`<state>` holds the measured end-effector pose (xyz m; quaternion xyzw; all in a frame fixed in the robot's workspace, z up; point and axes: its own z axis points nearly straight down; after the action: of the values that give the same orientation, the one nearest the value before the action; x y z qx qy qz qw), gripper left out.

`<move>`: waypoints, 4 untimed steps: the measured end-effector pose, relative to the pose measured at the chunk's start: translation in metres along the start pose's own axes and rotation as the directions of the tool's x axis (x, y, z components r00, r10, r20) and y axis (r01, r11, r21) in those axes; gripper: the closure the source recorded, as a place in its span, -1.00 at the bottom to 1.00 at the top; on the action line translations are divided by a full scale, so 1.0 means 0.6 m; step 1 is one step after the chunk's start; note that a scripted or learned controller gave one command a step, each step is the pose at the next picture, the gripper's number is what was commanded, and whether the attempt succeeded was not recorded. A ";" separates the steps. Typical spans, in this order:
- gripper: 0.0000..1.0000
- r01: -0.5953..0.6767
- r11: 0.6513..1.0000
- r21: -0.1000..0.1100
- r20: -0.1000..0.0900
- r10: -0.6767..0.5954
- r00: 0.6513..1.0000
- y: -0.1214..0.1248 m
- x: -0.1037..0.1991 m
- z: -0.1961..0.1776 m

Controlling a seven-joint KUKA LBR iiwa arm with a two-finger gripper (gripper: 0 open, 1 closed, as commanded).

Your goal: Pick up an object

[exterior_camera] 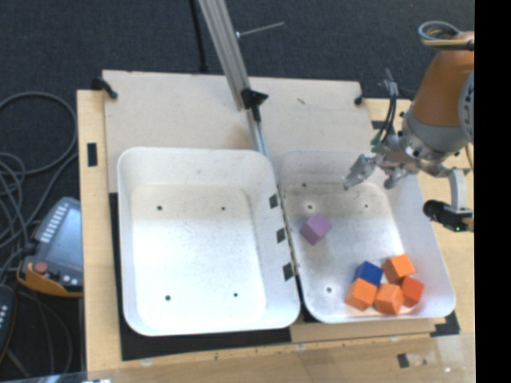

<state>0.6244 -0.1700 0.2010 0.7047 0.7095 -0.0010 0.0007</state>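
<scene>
Gripper [374, 171] sits over the upper part of the right bin [423, 238], at the frame's right; fingers look spread, nothing between them. Purple cube [316, 228] lies alone at the bin's middle left, well apart from the gripper. Cluster at the bin's lower right: blue cube [368, 273] with four orange cubes [390, 298] touching or just beside it (one sits nearer the corner). Left bin [136, 174] adjoins on the bench [176, 110]
</scene>
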 end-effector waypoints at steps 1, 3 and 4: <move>-1.00 -0.008 1.000 -0.001 0.000 0.008 1.000 0.000 -0.045 0.178; -1.00 -0.001 1.000 -0.004 -0.001 0.001 1.000 -0.117 0.138 0.172; -1.00 -0.004 1.000 -0.006 0.000 0.004 1.000 -0.023 0.115 0.172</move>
<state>0.6103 -0.1013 0.0976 0.7060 0.7082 0.0014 0.0028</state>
